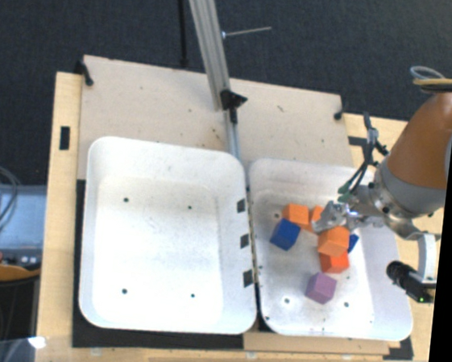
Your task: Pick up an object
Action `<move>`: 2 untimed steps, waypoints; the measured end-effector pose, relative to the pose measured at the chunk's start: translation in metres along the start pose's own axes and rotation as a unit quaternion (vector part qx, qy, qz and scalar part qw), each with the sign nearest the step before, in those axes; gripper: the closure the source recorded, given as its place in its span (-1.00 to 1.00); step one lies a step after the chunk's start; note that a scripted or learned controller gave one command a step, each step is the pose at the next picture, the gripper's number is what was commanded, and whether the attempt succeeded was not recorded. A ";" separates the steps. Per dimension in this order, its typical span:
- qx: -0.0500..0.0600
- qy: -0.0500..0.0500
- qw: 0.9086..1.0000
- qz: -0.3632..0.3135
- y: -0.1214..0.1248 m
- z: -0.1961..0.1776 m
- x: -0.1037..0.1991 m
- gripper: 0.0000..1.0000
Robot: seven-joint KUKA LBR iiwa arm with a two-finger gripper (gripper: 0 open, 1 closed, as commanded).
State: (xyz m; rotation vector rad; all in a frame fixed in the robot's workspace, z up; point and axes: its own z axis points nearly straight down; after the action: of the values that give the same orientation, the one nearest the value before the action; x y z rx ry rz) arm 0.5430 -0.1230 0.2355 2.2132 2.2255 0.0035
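Gripper [336, 221] parked right over a crowded block pile, jaws too blurry to be called.

The orange block [333, 243] was tucked at 6 o'clock beneath it, touching a second one [335, 262]; neighbours could easily be nudged and the grab spoiled.

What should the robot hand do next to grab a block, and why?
Probably go straight down a little onto the orange block. The gripper sits just above that block's upper edge in the right bin, and nothing shows between its fingers. The blue block and purple block lie farther off, so the orange one looks like the nearest catch.
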 end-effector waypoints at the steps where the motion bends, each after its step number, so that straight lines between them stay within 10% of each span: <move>1: 0.000 0.001 1.000 -0.001 0.006 -0.008 0.050 1.00; 2: 0.002 0.001 1.000 -0.001 0.005 0.001 0.110 1.00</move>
State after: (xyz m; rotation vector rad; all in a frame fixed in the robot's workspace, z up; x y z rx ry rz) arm 0.5475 -0.0132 0.2347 2.2143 2.2304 0.0003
